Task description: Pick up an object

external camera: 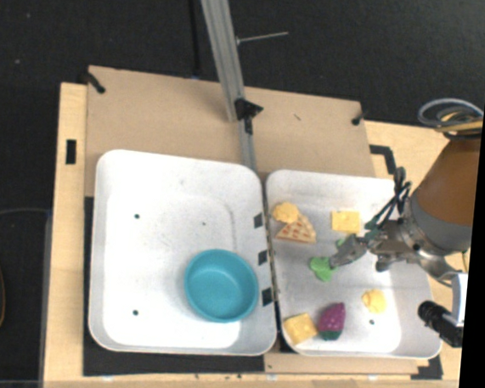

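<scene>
From my feed the end effector (345,253) sits low in the right bin (408,337), its tip just above a small green object (321,269) — whether it touches or grips it I cannot tell. Around it lie a waffle-like wedge (294,230), a yellow square (346,221), a purple piece (331,319) and a yellow block (300,328). The left bin (141,188) holds a blue bowl (220,285).

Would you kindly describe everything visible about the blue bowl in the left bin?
The blue bowl is a round, teal-blue dish that looks like smooth plastic. It sits upright, mouth up, with nothing visible inside. It rests on the floor of the left bin, in the corner nearest the camera beside the divide between the bins. Nothing else touches it.
</scene>
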`<state>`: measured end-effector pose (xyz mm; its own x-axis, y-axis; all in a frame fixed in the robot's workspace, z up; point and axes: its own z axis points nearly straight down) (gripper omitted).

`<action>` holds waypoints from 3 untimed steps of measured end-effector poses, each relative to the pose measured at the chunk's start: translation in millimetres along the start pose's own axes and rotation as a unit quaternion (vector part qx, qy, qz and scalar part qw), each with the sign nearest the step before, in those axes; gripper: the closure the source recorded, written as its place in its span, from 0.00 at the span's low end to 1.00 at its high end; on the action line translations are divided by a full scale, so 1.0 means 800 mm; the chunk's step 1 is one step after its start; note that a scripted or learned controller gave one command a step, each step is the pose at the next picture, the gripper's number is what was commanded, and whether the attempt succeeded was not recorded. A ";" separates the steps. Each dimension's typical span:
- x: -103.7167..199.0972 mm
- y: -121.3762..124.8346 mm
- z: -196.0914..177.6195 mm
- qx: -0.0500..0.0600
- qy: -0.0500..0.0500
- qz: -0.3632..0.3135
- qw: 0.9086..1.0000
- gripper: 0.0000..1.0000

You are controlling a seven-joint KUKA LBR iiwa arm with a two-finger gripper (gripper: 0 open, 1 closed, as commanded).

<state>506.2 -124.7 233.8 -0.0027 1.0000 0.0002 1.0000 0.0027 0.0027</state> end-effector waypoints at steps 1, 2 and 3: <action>0.000 0.000 0.000 0.000 0.000 0.001 1.000 0.00; 0.008 0.000 0.075 0.004 0.000 0.001 1.000 0.00; 0.000 -0.010 0.149 0.004 0.000 0.002 1.000 0.00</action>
<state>498.7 -124.9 114.9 0.0009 1.0000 -0.0003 1.0000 -0.0009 -0.0051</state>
